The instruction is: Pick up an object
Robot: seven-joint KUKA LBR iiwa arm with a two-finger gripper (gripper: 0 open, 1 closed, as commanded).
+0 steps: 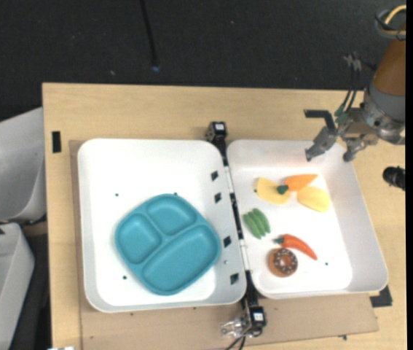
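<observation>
The left bin [97, 195] is lying well to the left of the claw and is carrying a blue divided plate [166, 243] at its lower middle. The right bin [352, 224] is sitting directly below the claw, its upper rim passing just under the fingertips. The arm [388, 79] is reaching in from the right, with the claw [335, 150] hanging over the upper edge of the right bin, its two fingers standing wide apart and gripping nothing.

Objects in the right bin, all below the claw:
- yellow pieces [297, 193], just below, lying side by side
- orange carrot [301, 181], resting across the yellow pieces
- green pods [256, 223], below and to the left
- red pepper [296, 246], further below
- brown doughnut [283, 262], lying furthest below, just beside the pepper
</observation>
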